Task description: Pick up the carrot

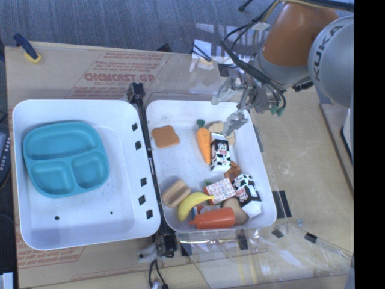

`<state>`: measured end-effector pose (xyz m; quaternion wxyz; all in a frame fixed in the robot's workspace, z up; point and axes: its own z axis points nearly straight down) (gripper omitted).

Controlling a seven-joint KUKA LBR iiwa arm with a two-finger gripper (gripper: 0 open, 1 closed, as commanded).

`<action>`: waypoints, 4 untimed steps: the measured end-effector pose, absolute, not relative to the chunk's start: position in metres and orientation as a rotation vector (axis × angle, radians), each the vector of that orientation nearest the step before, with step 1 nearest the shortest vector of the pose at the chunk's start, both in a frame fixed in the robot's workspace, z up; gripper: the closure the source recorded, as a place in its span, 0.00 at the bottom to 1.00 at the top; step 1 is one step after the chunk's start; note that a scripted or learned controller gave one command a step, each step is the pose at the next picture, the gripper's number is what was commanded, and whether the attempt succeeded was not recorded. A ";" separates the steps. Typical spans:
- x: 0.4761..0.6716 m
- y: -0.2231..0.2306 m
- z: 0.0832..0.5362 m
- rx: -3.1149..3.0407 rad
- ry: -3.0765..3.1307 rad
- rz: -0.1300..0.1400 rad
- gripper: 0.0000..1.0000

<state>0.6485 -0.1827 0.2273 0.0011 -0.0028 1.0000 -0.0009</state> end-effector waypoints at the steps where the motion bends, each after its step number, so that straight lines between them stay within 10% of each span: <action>1: 0.632 -0.187 0.091 0.027 3.142 0.000 0.00; 2: 0.635 -0.184 0.105 0.013 3.134 -0.001 1.00; 3: 0.635 -0.184 0.105 0.012 3.135 -0.001 0.00; 4: 0.637 -0.183 0.117 0.001 3.128 -0.004 1.00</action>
